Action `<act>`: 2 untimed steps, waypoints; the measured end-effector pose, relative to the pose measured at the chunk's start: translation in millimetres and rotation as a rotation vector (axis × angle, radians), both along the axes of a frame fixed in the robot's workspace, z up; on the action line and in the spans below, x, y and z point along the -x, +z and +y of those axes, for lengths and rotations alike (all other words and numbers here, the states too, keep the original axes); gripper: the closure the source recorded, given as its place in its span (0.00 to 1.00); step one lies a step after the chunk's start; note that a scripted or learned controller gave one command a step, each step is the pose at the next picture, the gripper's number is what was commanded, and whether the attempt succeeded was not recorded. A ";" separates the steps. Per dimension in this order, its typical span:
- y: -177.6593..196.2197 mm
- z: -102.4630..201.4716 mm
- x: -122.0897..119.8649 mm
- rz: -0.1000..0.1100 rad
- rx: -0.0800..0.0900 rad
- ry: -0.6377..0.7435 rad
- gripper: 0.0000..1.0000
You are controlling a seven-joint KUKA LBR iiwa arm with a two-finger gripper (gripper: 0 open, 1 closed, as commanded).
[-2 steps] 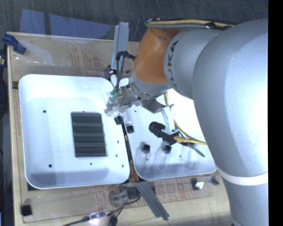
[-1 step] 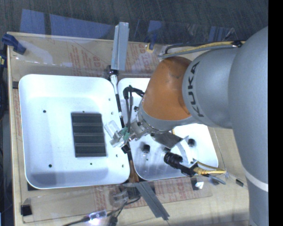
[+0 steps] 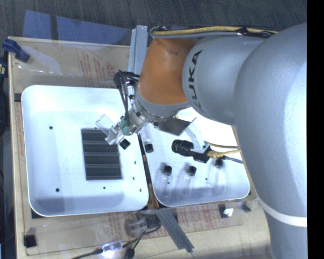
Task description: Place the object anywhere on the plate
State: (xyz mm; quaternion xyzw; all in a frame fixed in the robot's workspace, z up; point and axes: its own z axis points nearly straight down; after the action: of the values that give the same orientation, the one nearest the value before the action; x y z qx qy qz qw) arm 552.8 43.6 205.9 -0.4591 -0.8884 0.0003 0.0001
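Two shallow white plastic bins sit side by side on the wooden bench (image 3: 70, 63). The left white bin (image 3: 43, 107) holds a dark grey, ribbed rectangular plate (image 3: 101, 155), which lies flat on its floor, nearer the right wall than the left.

The right white bin (image 3: 238, 190) is largely covered by the grey arm (image 3: 248, 80) with its orange band (image 3: 162, 69). On the part of its floor that shows, three small clear vials with black caps stand in a loose row near the wall at the view's lower edge, each apart from the next: one (image 3: 166, 172), a second (image 3: 190, 172) and a third (image 3: 218, 166). A fourth small black-topped thing (image 3: 148, 146) lies close to that bin's left wall.

The gripper (image 3: 116, 131) hangs over the right side of the left bin, at the plate's upper right corner. A small clear, glinting piece (image 3: 104, 124) shows right at its tip, just above that corner and not lying on the ribs. Whether the gripper is open, closed or clamped on that piece cannot be told from this slant.
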 end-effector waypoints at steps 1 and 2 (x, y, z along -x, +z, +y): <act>-65.7 76.5 78.5 0.007 0.001 -0.077 1.00; -95.5 148.8 78.6 0.004 0.002 -0.294 1.00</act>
State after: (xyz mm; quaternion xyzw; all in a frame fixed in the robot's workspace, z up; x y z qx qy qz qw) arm 474.2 192.4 110.4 -0.5841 -0.8117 0.0023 0.0014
